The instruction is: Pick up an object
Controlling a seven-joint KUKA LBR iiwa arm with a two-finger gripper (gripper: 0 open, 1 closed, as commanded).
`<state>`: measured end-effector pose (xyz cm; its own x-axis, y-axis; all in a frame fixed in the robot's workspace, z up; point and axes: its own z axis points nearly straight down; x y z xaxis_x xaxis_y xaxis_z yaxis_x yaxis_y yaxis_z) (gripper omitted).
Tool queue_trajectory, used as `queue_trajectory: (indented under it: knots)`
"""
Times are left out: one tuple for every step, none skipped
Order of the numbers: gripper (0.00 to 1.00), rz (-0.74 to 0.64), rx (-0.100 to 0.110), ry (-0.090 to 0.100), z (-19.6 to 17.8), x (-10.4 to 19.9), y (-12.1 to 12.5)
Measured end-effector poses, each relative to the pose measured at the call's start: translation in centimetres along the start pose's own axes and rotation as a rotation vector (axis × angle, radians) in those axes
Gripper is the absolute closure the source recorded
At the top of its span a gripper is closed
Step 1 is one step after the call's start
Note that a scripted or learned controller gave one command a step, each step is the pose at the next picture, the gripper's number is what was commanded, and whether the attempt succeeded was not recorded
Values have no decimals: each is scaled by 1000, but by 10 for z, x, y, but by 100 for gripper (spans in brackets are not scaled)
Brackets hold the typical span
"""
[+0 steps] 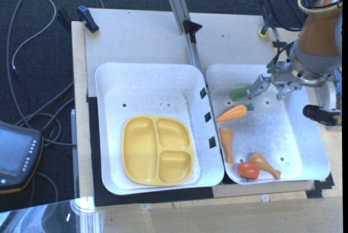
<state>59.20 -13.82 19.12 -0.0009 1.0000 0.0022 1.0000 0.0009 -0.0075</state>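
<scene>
- The green object (pixel 239 94) lies in the right bin (pixel 304 156), just above the carrot (pixel 232 113).
- The end effector (pixel 260 87) hangs at its right end; grip unreadable, nothing visibly held.
- Best centre over it before closing.

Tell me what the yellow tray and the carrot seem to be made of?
The yellow divided tray looks like moulded plastic: uniform colour, rounded compartments, soft sheen. The carrot is probably a plastic toy, judging by its smooth, even orange body and green cap, though rubber is possible.
</scene>
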Motion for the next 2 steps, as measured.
queue_trajectory:
  knots:
    - [0, 0, 2, 0, 64, 3, 0]
    - [0, 0, -19, 3, 93, 5, 5]
